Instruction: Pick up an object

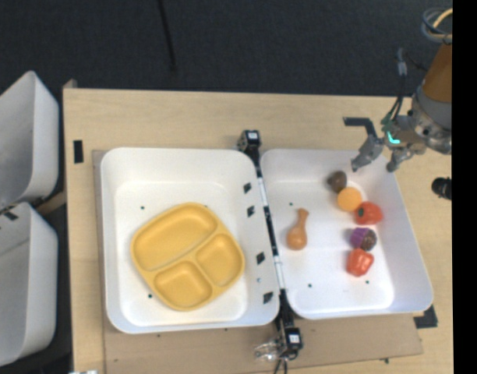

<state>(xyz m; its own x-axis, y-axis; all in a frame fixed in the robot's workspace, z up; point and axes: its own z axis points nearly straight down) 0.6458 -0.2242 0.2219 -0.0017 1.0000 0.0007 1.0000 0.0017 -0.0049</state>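
The right bin (332, 294) holds several toy foods: a brown lump (337, 181), an orange ball (348, 199), a red tomato (369, 213), a purple piece (363, 238), a red pepper (360, 262) and a tan drumstick (298, 230). My gripper (376, 160) hangs open over the bin's far right corner, above and right of the brown lump, with nothing between its fingers (361, 157).
The left bin (121, 209) carries a yellow divided plate (187, 254). A hinge rail (266, 224) with small black clips runs between the two bins. White containers (16, 146) stand off the bench's left edge. Bare bench wood lies beyond the bins.
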